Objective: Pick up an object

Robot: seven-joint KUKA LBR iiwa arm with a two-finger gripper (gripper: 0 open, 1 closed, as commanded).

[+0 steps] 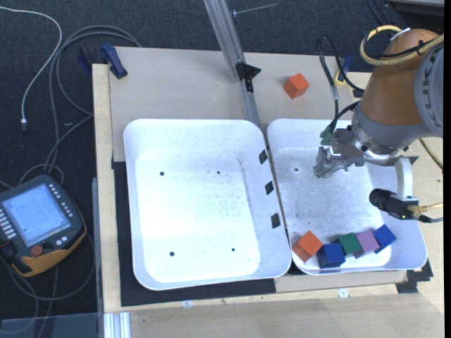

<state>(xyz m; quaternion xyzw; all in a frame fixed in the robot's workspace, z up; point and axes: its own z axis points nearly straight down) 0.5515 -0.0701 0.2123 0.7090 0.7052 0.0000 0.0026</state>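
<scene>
Along the near wall of the right bin (296, 203) lies a row of blocks: an orange block (307, 245), a dark blue block (331, 256), a green block (350, 245), a pink block (368, 241) and a blue block (385, 235). My gripper (325, 166) hangs over the upper middle of the right bin, well above the row and apart from every block. Nothing shows between its fingers.
Another orange block (297, 85) sits on the bench behind the bins. The left bin (194, 203) lies beside the right one, with a metal pole (224, 27) slanting up from between them. A teach pendant (35, 220) and cables lie on the floor at the left.
</scene>
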